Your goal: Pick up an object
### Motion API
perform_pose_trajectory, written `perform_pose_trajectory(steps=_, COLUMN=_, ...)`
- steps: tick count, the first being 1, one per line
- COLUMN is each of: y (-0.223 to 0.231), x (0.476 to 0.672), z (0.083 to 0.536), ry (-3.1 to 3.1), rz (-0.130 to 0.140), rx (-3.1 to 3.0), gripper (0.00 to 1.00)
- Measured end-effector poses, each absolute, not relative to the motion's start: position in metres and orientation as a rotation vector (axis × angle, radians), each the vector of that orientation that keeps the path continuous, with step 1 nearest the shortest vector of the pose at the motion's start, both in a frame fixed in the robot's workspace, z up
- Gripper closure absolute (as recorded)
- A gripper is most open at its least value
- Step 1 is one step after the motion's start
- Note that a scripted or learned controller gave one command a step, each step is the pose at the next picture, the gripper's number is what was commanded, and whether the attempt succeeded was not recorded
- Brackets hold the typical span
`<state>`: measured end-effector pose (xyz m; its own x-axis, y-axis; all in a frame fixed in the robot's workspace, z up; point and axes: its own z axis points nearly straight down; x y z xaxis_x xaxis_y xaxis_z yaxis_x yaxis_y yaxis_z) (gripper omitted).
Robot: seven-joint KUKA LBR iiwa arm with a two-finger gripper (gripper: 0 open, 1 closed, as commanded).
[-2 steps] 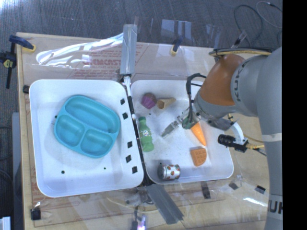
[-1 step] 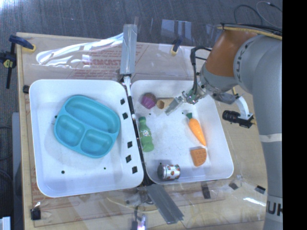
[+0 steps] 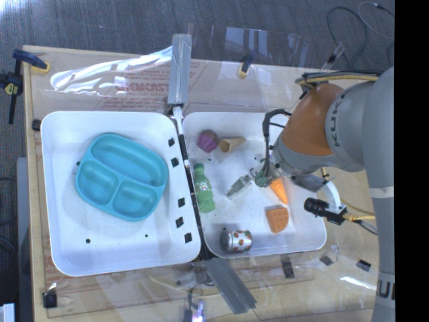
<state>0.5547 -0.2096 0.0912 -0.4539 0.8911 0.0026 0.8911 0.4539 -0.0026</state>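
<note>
My gripper (image 3: pixel 238 186) hangs low over the middle of the right bin (image 3: pixel 303 241), reaching in from the right under the orange wrist band. Just left of it a green bottle (image 3: pixel 203 188) lies along the bin's left wall. An orange carrot (image 3: pixel 279 190) lies right beside the gripper's body, and an orange waffle-like piece (image 3: pixel 277 219) sits below that. A purple ball-like item (image 3: pixel 208 140) and a tan cone (image 3: pixel 231 143) rest at the bin's far side. A silver can (image 3: pixel 236 240) lies on its side near the front wall. Nothing shows in the gripper.
The left bin (image 3: pixel 60 247) holds a blue divided plate (image 3: pixel 122 176). A divider with black clips (image 3: pixel 182 200) separates the bins. Cables and a black connector (image 3: pixel 326 209) run along the right bin's right side. Crinkled clear plastic (image 3: pixel 114 72) lies behind the bins.
</note>
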Motion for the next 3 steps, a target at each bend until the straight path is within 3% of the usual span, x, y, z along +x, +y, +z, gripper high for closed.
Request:
perform_pose_trajectory(steps=1, y=-0.21, x=0.613, z=0.092, ry=-2.617, rz=0.001, rx=-1.738, gripper=0.0)
perform_pose_trajectory(steps=2, y=-0.209, x=0.557, z=0.092, ry=-2.473, rz=0.003, rx=-1.932, gripper=0.0)
perform_pose_trajectory(steps=3, y=-0.21, x=0.596, z=0.204, ry=-2.468, rz=0.0, rx=-1.946, gripper=0.0)
